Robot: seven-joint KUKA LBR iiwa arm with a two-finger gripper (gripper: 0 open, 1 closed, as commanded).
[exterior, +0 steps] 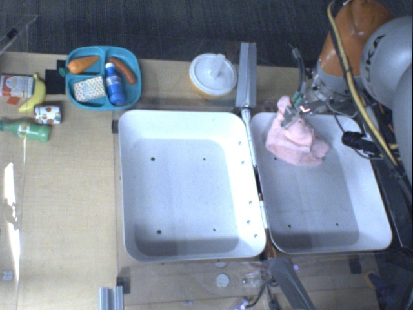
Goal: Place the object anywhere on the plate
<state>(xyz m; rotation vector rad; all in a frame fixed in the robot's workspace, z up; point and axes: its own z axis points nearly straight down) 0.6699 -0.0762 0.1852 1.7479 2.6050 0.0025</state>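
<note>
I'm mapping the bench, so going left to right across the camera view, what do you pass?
Green bottle → blue divided tray → yellow lidded cup → left bin → pink cloth in the right bin → gripper.

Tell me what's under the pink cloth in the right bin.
The pink cloth lies bunched on the right bin's white floor, with the gripper at its upper edge. Bare bin floor shows all around it. Whatever sits beneath the folds is covered, so I can't tell.

Arm (pixel 377 50) reaching in from right, gripper (pixel 298 107) low, wrist bent down.
</note>
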